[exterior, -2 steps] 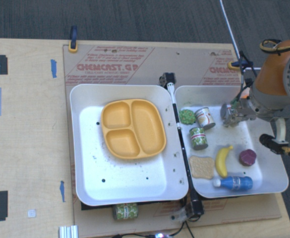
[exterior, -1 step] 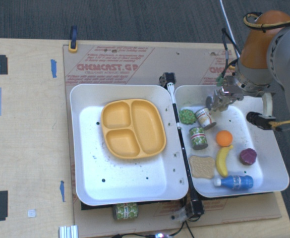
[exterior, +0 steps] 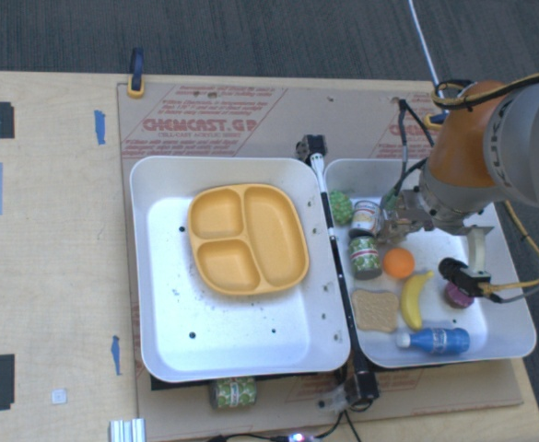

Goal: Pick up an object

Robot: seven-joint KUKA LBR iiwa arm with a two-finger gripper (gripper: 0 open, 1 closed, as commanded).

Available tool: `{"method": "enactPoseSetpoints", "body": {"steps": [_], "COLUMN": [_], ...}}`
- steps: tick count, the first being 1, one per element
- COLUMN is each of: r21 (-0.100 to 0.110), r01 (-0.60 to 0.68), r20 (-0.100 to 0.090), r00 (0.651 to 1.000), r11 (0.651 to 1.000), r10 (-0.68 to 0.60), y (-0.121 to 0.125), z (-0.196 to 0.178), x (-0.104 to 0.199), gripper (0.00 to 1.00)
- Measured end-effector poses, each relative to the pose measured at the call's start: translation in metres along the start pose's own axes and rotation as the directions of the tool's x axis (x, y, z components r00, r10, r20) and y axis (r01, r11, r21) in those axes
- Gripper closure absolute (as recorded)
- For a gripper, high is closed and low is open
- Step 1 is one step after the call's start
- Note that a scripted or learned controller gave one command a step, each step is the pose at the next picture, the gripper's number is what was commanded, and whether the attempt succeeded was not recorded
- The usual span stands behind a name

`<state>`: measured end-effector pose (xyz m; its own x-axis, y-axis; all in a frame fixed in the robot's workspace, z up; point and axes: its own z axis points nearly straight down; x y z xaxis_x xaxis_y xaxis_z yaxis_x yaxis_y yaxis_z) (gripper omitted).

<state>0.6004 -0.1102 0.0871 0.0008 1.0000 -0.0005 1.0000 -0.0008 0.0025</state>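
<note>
Where the grey arm (exterior: 518,145) with its orange band reaches in from the right, claw (exterior: 393,231) low over the right bin (exterior: 518,339), near that bin's back-left part; whether open or closed, cannot tell, and nothing seen between its tips. Two white bins side by side on the bench. Left bin (exterior: 158,274), well left of the claw: one yellow divided tray (exterior: 248,238), three compartments, lying flat. Right bin, counted: one orange ball (exterior: 399,262) just in front of the claw; one banana (exterior: 414,299) further forward, curved, beside the ball; one slice of bread (exterior: 374,309) forward and to the left; one blue bottle (exterior: 438,341) lying on its side at the front wall; two small jars, one (exterior: 365,216) just left of the claw, the second (exterior: 366,257) left and slightly forward; one green item (exterior: 341,207) further left against the bin wall, kind unclear; one dark purple piece (exterior: 459,294) forward and to the right, near a black fitting (exterior: 458,273). One more green-labelled jar (exterior: 233,392) outside the bins, on the bench well forward and left.
</note>
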Motion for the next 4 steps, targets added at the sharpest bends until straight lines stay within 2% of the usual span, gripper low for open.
{"method": "enactPoseSetpoints", "body": {"steps": [1,2,3,4], "r21": [-0.001,-0.004,0.0,0.003], "r01": [0.0,0.002,0.002,0.0], "r20": [0.002,-0.002,-0.002,0.0], "r00": [1.0,1.0,1.0,1.0], "r11": [1.0,1.0,1.0,1.0], "r10": [0.0,-0.002,-0.002,0.0], "y": [-0.039,-0.029,-0.007,-0.065], "z": [0.0,-0.001,-0.099,-0.098], "x": [-0.051,0.016,0.088,0.03], "gripper": [1.0,1.0,1.0,1.0]}}
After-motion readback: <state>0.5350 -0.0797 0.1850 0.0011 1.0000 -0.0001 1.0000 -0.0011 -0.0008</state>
